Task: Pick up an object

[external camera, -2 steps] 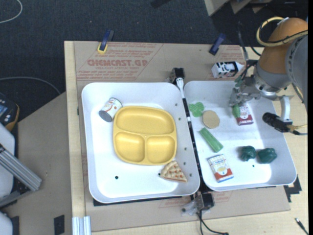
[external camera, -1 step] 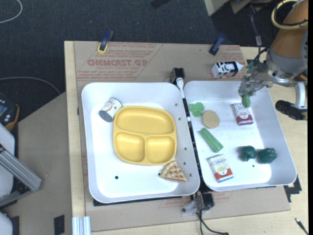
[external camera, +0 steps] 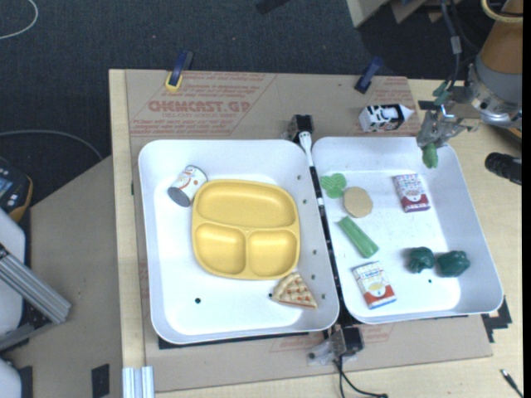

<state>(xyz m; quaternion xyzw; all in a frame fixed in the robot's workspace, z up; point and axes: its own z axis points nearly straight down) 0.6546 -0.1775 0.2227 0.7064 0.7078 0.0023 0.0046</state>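
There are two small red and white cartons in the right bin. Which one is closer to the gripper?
The carton near the bin's far right side, beneath the gripper. The other carton lies by the near edge.

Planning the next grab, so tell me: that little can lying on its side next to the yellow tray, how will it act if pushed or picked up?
The can lies on its side in the left bin, so a push would probably roll it. Its curved wall may slip between flat fingers. It looks small, likely light.
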